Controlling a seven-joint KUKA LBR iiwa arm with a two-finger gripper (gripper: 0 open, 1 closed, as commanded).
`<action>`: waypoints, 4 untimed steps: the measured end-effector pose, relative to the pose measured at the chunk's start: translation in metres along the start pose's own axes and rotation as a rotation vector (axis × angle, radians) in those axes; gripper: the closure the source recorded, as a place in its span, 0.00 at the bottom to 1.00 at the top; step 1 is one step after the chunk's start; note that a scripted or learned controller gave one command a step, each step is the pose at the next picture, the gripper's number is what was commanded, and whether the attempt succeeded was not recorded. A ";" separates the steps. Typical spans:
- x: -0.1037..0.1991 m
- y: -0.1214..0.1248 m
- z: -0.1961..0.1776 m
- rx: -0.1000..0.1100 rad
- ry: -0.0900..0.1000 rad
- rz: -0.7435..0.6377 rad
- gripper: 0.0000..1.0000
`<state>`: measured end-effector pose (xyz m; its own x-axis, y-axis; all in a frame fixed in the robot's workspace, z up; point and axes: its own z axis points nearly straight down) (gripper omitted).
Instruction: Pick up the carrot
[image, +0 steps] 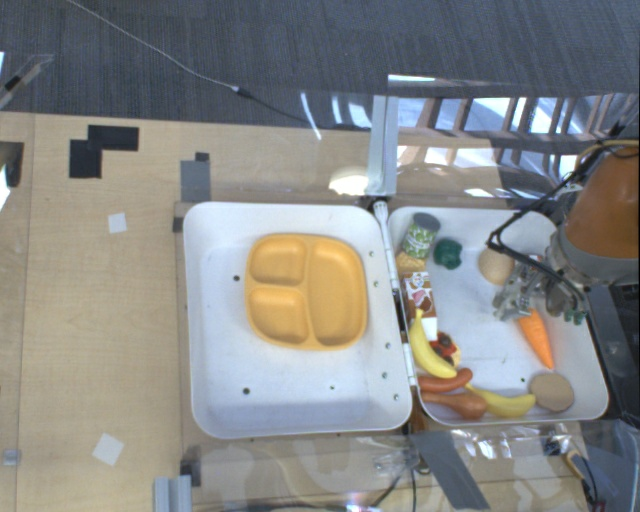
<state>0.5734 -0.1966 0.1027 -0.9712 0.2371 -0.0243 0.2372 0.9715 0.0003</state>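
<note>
- a light wooden bench top (90, 330) fills the left and lower part of the view.
- dark grey ribbed flooring (300, 40) runs across the top, with a thin pale cable (150, 52) lying slantwise over it.
- black blocky marks (100, 148) sit on the wood near the upper left.
- small pale square patches (118, 223) dot the bench.
- a clear sheet (480, 140) near the top right throws bright glare.
- a grey metal post (382, 145) stands upright there.
</note>
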 end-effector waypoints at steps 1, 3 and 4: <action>-0.001 0.083 -0.105 -0.005 0.002 -0.125 1.00; -0.024 0.068 -0.117 -0.003 -0.001 -0.192 1.00; 0.002 -0.004 0.007 -0.003 0.012 -0.344 1.00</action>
<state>0.5710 -0.2001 0.0954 -0.9945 -0.1043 -0.0121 -0.1043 0.9945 -0.0029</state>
